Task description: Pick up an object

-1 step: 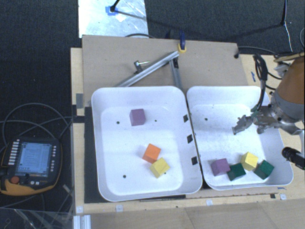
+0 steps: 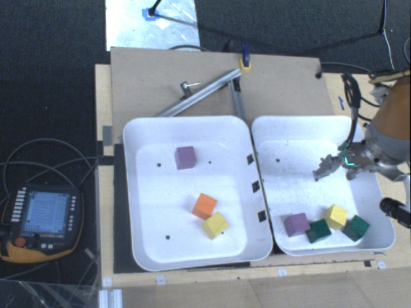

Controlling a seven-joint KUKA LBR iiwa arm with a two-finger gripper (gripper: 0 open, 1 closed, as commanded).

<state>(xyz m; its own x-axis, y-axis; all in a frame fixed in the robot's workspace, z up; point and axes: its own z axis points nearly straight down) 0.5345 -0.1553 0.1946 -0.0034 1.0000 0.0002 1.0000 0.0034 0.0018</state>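
Nearest the camera, along the front of the right bin point(image 2: 270, 140), four cubes sit in a loose row: a purple cube point(image 2: 297, 224), a dark green cube point(image 2: 318, 231) touching it, a yellow cube point(image 2: 336, 216) just behind that, and a second green cube point(image 2: 356, 227) by the bin's right wall; in the left bin point(image 2: 138, 140), a yellow block point(image 2: 216, 225) lies touching an orange block point(image 2: 204, 205), with a purple block point(image 2: 185, 157) well apart farther back; at the surface's left side, on the floor, rests a teach pendant point(image 2: 40, 222); above the right bin's middle hangs the hand point(image 2: 327, 168), reaching in from the right over bare bin floor, well apart from the cubes, with nothing between its fingers; whether they are spread or closed I cannot tell; behind the bins a metal bar point(image 2: 199, 95) lies slantwise on the brown board point(image 2: 282, 82).
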